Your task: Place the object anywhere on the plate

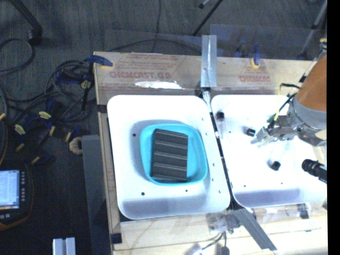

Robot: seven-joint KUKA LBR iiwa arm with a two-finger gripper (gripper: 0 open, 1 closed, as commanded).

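**Ribbed block on the plate, arm over the other bin**

The dark ribbed block (170,154) lies on the turquoise plate (199,161), which sits in the left bin (119,158), left of centre in the frame. The block rests wholly inside the plate's rim, its long axis running from the upper part of the frame toward the lower part, tilted only slightly, with its ridges crossing that axis.

The gripper (265,134) is at the right of the frame, over the right bin (244,185), with the arm (319,97) and its orange band behind it at the right edge. The block therefore lies well apart from the gripper, to its left and a little lower in the frame, across the wall where the two bins meet. Whether the gripper is released or clenched cannot be told at this size; nothing is seen in it.

Judging from how things lie, the placing looks already done.

Red lettering is printed on the cardboard panel (149,70) along the top of the bench, too blurred to read.
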